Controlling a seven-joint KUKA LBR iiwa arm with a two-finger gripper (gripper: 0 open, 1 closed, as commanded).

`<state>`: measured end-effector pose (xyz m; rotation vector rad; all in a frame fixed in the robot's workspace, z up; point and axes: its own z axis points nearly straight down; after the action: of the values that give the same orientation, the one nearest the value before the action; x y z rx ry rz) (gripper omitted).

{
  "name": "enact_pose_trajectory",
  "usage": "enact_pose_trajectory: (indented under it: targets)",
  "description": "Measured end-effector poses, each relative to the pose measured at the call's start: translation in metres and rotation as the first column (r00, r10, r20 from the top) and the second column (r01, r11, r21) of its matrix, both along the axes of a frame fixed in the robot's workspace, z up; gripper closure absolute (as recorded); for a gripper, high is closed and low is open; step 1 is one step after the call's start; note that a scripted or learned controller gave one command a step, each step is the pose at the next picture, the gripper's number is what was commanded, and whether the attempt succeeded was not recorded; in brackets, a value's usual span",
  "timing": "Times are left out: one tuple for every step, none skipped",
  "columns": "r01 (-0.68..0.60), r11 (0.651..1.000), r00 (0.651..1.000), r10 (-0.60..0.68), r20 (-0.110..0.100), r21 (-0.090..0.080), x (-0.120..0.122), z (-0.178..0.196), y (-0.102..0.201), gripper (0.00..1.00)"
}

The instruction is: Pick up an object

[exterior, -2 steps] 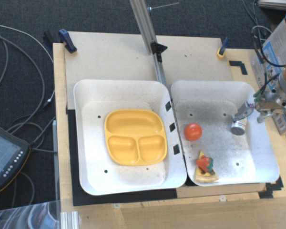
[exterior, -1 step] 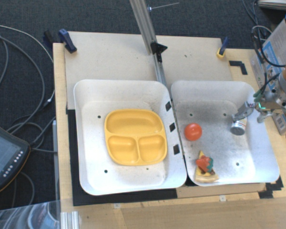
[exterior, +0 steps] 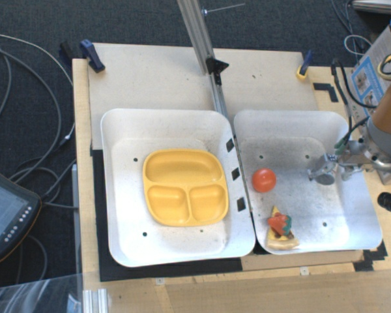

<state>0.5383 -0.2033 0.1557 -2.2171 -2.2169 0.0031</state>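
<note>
An orange-red ball (exterior: 264, 180) rests near the left wall of the right bin (exterior: 293, 126). A toy pizza slice (exterior: 281, 229) with red and green toppings lies by that bin's front edge. My gripper (exterior: 322, 171) hangs low over the right part of the same bin, reaching in from the right. It is well to the right of the ball, and nothing shows between its fingers.
A yellow divided plate (exterior: 184, 186) lies in the middle of the left bin (exterior: 127, 135). A metal pole (exterior: 194, 19) rises from the seam between the bins at the back. Blue clamps (exterior: 91, 54) and a yellow-blue clamp (exterior: 304, 66) sit at the bench's far corners.
</note>
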Motion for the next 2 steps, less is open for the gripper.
enact_pose_trajectory:
  targets:
    - [0.000,1.000,1.000,0.000,-0.001,0.000,0.0023,-0.0622,-0.0025,0.00]
    - [0.000,1.000,1.000,0.000,0.003,-0.001,0.0023,-0.0631,-0.0022,0.00]
